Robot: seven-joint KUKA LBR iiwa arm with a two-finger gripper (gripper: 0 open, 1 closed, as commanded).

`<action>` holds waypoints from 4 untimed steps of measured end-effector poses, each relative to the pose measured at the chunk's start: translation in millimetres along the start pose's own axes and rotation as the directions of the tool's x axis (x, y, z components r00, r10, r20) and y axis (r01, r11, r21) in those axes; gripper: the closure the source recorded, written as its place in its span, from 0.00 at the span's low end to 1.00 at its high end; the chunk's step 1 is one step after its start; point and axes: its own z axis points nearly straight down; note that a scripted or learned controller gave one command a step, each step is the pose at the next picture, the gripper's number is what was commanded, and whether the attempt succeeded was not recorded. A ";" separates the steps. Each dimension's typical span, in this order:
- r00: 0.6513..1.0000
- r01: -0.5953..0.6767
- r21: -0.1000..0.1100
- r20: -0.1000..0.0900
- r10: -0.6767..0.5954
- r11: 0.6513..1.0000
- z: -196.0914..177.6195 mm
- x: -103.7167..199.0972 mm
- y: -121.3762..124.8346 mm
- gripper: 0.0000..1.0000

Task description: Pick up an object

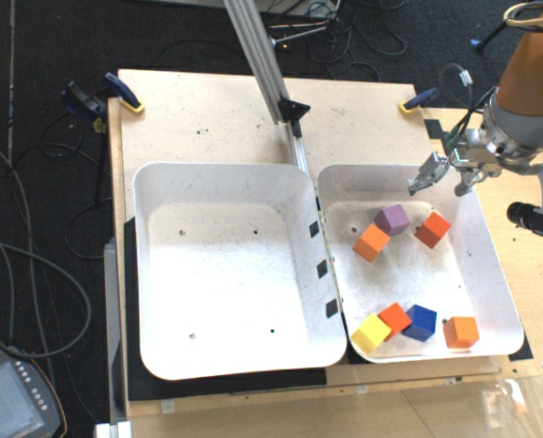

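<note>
My gripper [446, 177] hangs over the far edge of the right bin [497, 286], its two fingers spread apart with nothing between them. Below it in that bin lie a purple cube [394, 219], an orange cube [371, 242] touching it, and a red-orange cube [433, 230]. Near the bin's front sit a yellow cube [371, 333], a small orange cube [395, 318], a blue cube [421, 322] and another orange cube [461, 332]. The gripper is apart from all of them.
The left bin [161, 245] lies beside the right one. A slanted metal rail [262, 48] runs down to the gap between the bins. Blue-and-yellow clamps [125, 94] [417, 101] grip the board's far corners.
</note>
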 end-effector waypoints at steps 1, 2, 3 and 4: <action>1.000 0.002 -0.003 0.001 -0.002 1.000 -2.6 0.4 0.5 0.00; 1.000 0.002 0.000 0.000 -0.002 1.000 50.3 9.8 5.5 0.00; 1.000 0.000 0.000 0.000 0.000 1.000 94.6 14.1 1.8 0.00; 1.000 -0.001 -0.006 0.001 0.001 1.000 109.4 14.0 2.9 0.00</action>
